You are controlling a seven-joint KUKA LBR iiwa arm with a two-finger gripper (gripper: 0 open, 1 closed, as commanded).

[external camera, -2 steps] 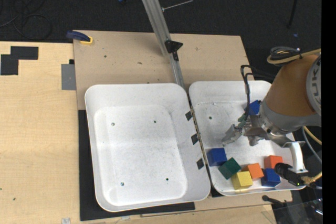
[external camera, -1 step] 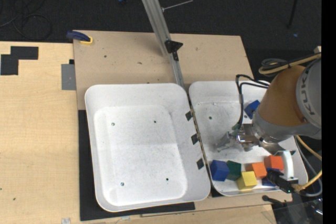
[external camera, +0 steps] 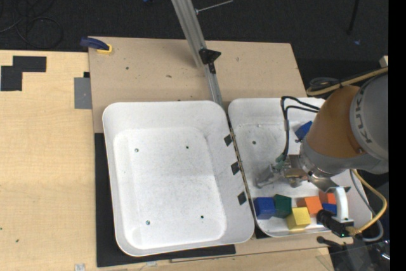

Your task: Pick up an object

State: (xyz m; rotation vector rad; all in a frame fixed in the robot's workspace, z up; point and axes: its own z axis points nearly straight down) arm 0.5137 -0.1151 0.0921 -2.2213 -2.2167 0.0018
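Coloured blocks (external camera: 287, 209) in right bin (external camera: 254, 120)

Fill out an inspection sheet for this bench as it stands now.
Surface: wooden bench bearing the left bin and the right bin, side by side.
Job's things: blue block, green block, yellow block and orange block clustered at the near end of the right bin.
Clutter: blue-and-yellow clamp at the bench's far left corner.
Grippers: tool low inside the right bin, just above the blocks; nothing visibly held.
Cables: black cable looping by the arm.
Surroundings: slanted aluminium rail; dark floor behind.
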